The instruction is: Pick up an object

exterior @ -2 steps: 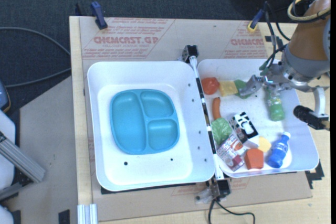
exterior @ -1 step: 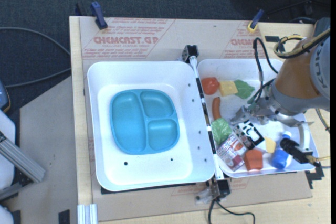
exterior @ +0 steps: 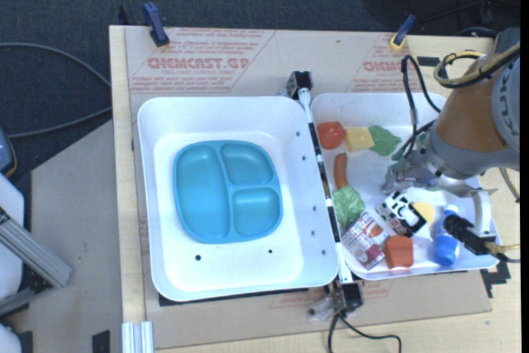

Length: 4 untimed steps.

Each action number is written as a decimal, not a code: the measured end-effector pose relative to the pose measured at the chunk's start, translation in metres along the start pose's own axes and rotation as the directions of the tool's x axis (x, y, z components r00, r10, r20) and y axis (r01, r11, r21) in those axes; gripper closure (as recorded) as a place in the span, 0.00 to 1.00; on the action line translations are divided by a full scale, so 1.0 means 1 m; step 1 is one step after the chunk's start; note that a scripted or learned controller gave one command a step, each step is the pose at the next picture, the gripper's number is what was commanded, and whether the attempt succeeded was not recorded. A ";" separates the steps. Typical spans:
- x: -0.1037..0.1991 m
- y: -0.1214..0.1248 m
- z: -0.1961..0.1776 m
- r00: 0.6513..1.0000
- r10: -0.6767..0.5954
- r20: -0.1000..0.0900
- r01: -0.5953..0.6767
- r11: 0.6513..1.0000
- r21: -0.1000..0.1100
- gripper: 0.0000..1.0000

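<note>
The right bin (exterior: 364,107) holds several small objects: a red round piece (exterior: 331,134), a yellow block (exterior: 359,138), a green leafy piece (exterior: 384,140), an orange-red sausage (exterior: 340,169), a green lettuce piece (exterior: 348,202), a printed packet (exterior: 364,234), a red block (exterior: 398,252), a blue cup (exterior: 445,249) and a black-and-white item (exterior: 402,209). My gripper (exterior: 402,178) hangs low over the middle of this bin, just above the black-and-white item and right of the sausage. The wrist hides what lies under it.
The left bin (exterior: 157,136) carries a blue divided plate (exterior: 228,190). A black clip (exterior: 299,82) sits at the top of the seam between the bins. Cables (exterior: 421,87) loop beside the arm at the right bin's far edge.
</note>
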<state>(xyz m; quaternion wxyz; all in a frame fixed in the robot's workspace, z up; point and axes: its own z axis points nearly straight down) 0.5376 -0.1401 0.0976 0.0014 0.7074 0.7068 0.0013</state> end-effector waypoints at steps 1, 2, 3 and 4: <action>0.000 0.000 0.000 1.000 0.000 0.000 0.000 1.000 0.000 0.00; 0.044 0.063 0.013 1.000 -0.002 0.000 0.002 1.000 0.002 0.00; 0.033 0.121 0.015 1.000 -0.003 -0.002 0.003 1.000 0.024 0.00; 0.034 0.124 0.003 1.000 -0.003 0.002 0.003 1.000 0.006 1.00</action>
